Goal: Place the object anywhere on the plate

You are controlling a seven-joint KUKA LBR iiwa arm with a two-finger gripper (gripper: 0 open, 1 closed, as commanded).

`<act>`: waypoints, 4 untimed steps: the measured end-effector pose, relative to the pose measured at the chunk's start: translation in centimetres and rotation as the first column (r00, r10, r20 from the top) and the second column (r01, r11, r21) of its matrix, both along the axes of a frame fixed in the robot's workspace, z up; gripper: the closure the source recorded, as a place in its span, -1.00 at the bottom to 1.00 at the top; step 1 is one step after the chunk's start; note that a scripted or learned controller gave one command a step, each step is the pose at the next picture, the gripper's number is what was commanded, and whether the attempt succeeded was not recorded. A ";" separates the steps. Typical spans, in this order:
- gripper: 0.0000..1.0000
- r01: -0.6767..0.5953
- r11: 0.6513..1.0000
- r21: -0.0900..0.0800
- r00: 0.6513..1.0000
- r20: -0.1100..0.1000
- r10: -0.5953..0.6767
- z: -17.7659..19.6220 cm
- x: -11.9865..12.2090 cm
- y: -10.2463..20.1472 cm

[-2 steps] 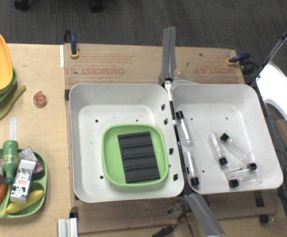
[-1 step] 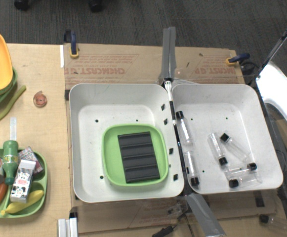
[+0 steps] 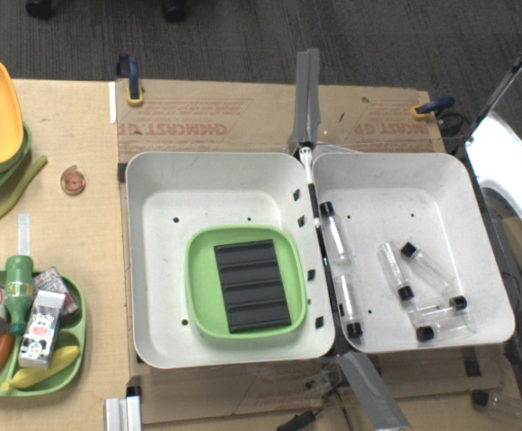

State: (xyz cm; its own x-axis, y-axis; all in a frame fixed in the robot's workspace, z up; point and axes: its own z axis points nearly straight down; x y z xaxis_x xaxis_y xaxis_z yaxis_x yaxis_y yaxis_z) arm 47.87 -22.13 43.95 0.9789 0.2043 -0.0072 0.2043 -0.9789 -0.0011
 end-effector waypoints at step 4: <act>-1.00 0.000 1.000 0.000 1.000 -0.002 0.000 -0.1 0.0 0.0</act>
State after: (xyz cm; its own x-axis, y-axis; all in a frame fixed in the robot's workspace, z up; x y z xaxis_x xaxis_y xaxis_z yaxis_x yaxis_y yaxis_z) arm 47.89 -22.11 43.89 0.9788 0.2045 -0.0087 0.2045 -0.9789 -0.0017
